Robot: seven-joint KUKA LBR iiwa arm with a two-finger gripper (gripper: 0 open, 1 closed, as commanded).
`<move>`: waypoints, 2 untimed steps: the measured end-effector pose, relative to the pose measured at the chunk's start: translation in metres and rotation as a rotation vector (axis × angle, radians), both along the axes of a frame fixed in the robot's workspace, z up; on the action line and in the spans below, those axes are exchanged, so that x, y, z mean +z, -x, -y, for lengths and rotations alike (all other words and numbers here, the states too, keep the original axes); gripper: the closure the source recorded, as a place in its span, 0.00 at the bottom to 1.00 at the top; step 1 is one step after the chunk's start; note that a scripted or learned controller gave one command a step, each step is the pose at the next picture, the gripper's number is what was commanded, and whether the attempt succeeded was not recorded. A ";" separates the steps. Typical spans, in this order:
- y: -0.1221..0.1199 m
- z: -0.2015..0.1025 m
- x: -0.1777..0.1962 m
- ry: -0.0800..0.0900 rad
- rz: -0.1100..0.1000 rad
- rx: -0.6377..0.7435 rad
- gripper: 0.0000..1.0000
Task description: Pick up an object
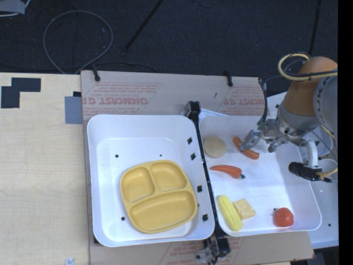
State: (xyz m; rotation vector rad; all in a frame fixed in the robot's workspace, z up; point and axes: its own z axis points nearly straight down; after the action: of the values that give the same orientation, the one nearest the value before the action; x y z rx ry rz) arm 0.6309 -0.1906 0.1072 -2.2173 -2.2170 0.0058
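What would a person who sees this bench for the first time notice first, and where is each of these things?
Probably the yellow divided plate first, large and bright, in the left bin. Next the small toy foods scattered in the right bin: a corn cob beside a cheese piece near the front, a red tomato at the front right, a red chili in the middle. The gripper reaches in from the right, just above an orange carrot.

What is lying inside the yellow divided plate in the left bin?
Nothing lies in the three compartments of the yellow plate; all show bare. It rests on the floor of the left bin. What is beneath the plate is covered.
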 end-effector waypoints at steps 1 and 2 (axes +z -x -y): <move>-0.001 0.001 0.014 0.001 0.003 0.000 1.00; 0.005 0.001 0.075 0.003 0.010 -0.003 1.00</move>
State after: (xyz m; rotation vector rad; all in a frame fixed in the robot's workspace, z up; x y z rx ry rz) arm 0.6263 -0.1912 0.1827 -2.2267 -2.2204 -0.0024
